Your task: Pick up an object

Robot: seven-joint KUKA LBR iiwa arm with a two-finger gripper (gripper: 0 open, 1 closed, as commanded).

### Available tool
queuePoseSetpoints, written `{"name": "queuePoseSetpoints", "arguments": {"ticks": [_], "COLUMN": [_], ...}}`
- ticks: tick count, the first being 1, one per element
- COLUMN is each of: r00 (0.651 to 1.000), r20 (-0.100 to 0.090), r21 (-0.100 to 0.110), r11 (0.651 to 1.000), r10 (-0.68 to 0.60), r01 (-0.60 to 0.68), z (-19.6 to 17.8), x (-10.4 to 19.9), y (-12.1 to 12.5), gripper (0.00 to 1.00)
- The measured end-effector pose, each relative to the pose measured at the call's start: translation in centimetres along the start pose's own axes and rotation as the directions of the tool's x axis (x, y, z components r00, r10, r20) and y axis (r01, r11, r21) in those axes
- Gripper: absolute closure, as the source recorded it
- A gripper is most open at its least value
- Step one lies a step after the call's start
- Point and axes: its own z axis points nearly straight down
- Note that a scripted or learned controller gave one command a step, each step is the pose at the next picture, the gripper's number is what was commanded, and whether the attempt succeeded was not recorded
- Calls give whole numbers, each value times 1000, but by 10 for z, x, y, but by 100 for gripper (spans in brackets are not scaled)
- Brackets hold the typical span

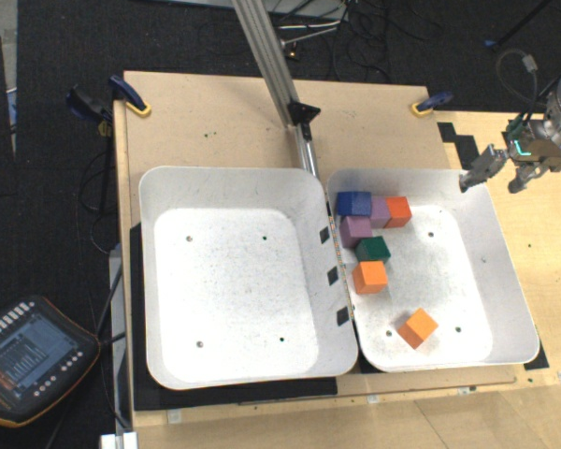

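Far left, off the surface (215, 110): a teach pendant (26, 361) is seen on the dark floor.

L bin (232, 274): white, shallow, speckled w/ small dark marks; no objects noted in it.

R bin (467, 279): all candidate objects are held here, clustered twd its left wall. From the back: blue cube (353, 203), purple blocks (366, 219) just beside it, orange cube (398, 210) touching the purple on the right. Below these a green cube (372, 249), then an orange cube (370, 276) directly in front of it, touching or nearly so. A third orange cube (417, 328) is set apart nr the bin's front, turned at an angle, w/ free space on all sides.

Far right: gripper (500, 174) is seen above/outside the R bin's back-right corner, fingers spread apart, nothing betw. them.

Progress: judged as not begun – no object lifted, all cubes resting on the bin floor, gripper well apart from them. Left to do: approach, descent, closure, lift.

Object appearance: small solid-coloured cubes, matte, sharp-edged. The lone front orange cube is judged the easiest target; the cluster's tight packing would likely hinder finger entry.
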Motion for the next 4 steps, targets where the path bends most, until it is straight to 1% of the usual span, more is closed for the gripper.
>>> {"name": "queuePoseSetpoints", "arguments": {"ticks": [1, 2, 3, 4], "r00": [1000, 1000, 1000, 1000], "r20": [-1, -2, -2, 1], "r21": [4, 6, 5, -3], "r11": [1000, 1000, 1000, 1000], "r10": [0, 2, 3, 3], "r01": [0, -2, -3, -3], "z": [49, 104, 166, 151], "x": [3, 8, 6, 5], "y": [9, -1, 3, 5], "gripper": [0, 0, 0, 100]}}
